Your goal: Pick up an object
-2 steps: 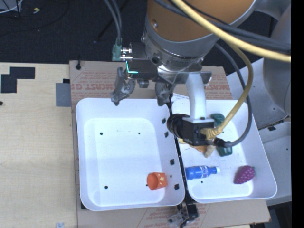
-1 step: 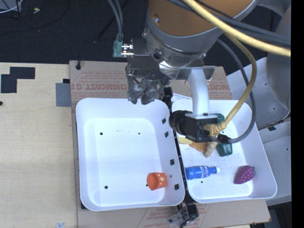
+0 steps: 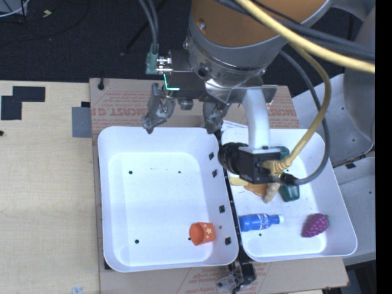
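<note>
Bins sit side by side on the bench (image 3: 43,164), and the arm (image 3: 245,23) hangs over their far edge, coming in from the right. Its tool (image 3: 182,122) hovers above the far rim of the left bin (image 3: 116,164), with two grey fingers (image 3: 151,116) spread wide apart and nothing between them. One fingertip is over the far left part of that rim, the other near the wall shared by both bins. In the left bin an orange cup (image 3: 201,233) with a small yellow star lies near the front right corner, well apart from the tool. The right bin (image 3: 340,225) holds a blue bottle (image 3: 258,222) with a white cap, lying on its side close to the shared wall, and a purple grape bunch (image 3: 315,225) near the front right. Farther back in that bin, a black fitting (image 3: 245,162) with a yellow cable (image 3: 306,136) partly covers a teal item (image 3: 289,192) and a tan item (image 3: 268,192), too hidden to identify.
</note>
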{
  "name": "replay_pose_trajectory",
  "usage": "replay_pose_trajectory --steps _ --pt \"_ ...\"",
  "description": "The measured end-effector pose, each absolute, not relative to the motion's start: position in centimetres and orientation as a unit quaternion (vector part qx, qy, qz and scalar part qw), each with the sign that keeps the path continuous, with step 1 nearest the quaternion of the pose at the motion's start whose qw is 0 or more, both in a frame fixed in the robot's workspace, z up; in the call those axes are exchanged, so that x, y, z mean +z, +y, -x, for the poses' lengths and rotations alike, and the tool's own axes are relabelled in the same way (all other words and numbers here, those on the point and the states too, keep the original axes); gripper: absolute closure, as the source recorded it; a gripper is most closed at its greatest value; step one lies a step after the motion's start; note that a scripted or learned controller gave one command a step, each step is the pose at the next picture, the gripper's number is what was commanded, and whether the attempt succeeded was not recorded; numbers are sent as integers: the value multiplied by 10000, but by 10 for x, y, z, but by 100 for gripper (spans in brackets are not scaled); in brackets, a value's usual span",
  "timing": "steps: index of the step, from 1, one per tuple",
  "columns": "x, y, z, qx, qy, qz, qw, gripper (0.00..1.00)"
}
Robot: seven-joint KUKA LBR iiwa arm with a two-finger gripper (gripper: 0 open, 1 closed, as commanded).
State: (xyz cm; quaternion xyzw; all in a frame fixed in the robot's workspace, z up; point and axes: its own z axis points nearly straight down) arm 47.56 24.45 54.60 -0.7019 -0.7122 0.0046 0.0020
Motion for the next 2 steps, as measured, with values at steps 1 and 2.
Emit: replay_pose_trajectory --steps 1,2 --pt "556 245 -476 61 -7133 7008 28 100" --pt "555 245 -476 66 -7137 7004 29 0"
